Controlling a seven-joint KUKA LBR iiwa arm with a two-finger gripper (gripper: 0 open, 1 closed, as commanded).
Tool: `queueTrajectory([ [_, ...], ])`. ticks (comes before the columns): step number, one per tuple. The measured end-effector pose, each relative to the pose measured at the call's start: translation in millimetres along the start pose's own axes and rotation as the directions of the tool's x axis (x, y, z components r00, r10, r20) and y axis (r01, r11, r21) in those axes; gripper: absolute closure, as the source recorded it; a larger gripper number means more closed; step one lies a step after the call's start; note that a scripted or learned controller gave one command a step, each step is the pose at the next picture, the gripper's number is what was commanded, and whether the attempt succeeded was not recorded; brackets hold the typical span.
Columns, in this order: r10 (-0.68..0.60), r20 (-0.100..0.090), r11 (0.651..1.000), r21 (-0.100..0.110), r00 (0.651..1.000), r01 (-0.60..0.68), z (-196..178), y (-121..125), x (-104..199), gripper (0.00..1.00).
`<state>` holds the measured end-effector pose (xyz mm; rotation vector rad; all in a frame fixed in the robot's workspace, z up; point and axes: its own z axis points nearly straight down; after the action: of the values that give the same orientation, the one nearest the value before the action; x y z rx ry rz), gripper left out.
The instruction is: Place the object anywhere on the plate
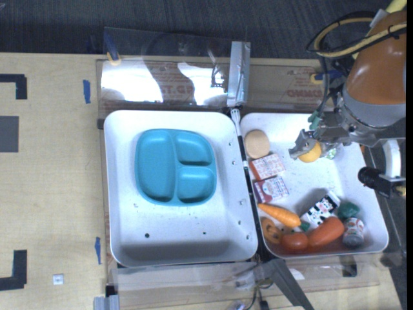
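Observation:
A blue plate (174, 165) with three compartments lies in the left white bin (122, 205). Over the upper part of the right bin (374, 237), my gripper (314, 148) reaches in from the right. A small yellow toy fruit (312, 153) sits between its fingers, and the fingers are shut on it. The gripper and the fruit are well to the right of the plate, past the wall between the two bins. Whether the fruit touches the bin floor cannot be told.
The right bin also holds a tan bun (257, 143), two red-and-white packets (267, 166), an orange carrot (279, 214), red toy vegetables (326, 232), a black-and-white carton (319, 210) and a small can (353, 232). A clear panel (168, 76) stands behind the left bin.

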<state>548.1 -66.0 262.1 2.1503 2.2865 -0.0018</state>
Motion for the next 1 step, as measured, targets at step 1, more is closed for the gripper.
queueTrajectory([
  [1,0.000,0.000,1.000,0.000,1.000,0.000,-0.1,0.0,0.1,0.00],
])
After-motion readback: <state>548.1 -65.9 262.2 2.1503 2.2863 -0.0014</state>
